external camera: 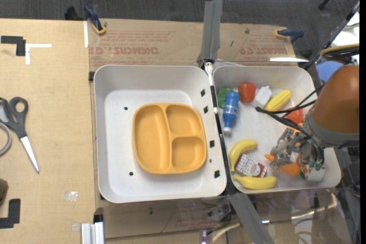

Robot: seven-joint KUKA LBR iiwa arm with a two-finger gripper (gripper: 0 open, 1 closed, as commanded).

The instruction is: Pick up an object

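Observation:
The right bin (pixel 260 70) holds several small items. A blue bottle (pixel 230 108) lies beside a green piece (pixel 222 94) at its left wall. A red cup (pixel 247 91), a white scrap (pixel 263 94) and a yellow corn-like piece (pixel 278 100) sit along the back. Nearer the front are a banana (pixel 242 151), a second banana (pixel 255 182) and a red-and-white packet (pixel 250 167). My gripper (pixel 287 151) hangs low over the bin's right front part, just above an orange item (pixel 290 169) and next to a small orange piece (pixel 269 157).
The left bin (pixel 108 123) holds a yellow divided plate (pixel 169 138). Scissors (pixel 22 131) lie on the bench at far left. The arm's orange band (pixel 343 103) and black cables (pixel 286 117) cover the right bin's right side. A white item (pixel 313 174) lies by the front right corner.

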